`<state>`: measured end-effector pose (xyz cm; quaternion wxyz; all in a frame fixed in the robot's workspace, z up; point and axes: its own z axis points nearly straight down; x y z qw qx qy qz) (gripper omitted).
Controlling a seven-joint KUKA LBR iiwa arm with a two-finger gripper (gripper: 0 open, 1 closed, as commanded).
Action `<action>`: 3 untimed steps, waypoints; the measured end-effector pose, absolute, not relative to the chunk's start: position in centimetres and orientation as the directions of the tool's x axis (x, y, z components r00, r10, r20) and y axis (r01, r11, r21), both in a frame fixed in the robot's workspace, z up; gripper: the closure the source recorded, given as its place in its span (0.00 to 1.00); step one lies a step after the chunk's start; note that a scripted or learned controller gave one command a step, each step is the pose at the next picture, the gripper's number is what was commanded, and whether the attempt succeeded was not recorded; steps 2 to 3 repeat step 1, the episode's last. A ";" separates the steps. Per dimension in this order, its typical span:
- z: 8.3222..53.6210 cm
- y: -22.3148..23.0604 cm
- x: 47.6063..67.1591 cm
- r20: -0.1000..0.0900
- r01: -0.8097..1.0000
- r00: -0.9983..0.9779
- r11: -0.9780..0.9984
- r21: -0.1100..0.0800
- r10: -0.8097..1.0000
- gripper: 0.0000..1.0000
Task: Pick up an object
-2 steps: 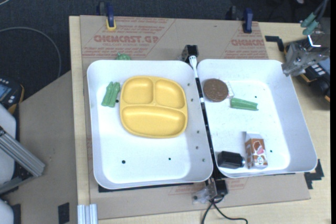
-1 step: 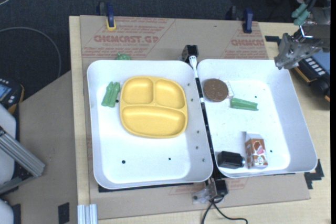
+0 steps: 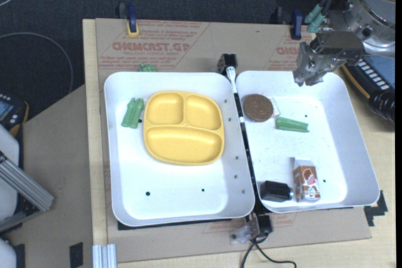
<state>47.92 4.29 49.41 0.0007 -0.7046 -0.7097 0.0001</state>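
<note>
The grey two-finger gripper (image 3: 306,76) hangs over the far edge of the right-hand shallow white plastic bin (image 3: 358,154), close to that bin's far left corner, and nothing sits between its fingers. Whether those fingers are spread or closed cannot be told from this slanted view (the tips blur into one dark shape against the bin rim).

Inside the right bin, a round brown disc (image 3: 257,107) lies near the far left corner, close to the left wall. Just beside it, toward the bin's middle, lies a small green oblong block (image 3: 292,125), tilted slightly. Near the front edge sits a small brown-and-white printed carton (image 3: 306,180), and just to its left, near the front left corner, a small black rectangular object (image 3: 276,190).

The left-hand shallow white plastic bin (image 3: 125,185) holds a yellow plastic plate with three compartments (image 3: 184,128), set a little toward the far edge. A bundle of green sticks (image 3: 132,113) lies just beside the plate's left rim, near the bin's left wall.

Both bins rest side by side on a brown cardboard sheet with red printing (image 3: 157,44), held at its far edge by a blue and yellow clamp (image 3: 131,19).
</note>
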 end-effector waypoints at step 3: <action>48.5 13.4 47.8 0.002 1.000 -0.011 0.011 -0.004 1.000 1.00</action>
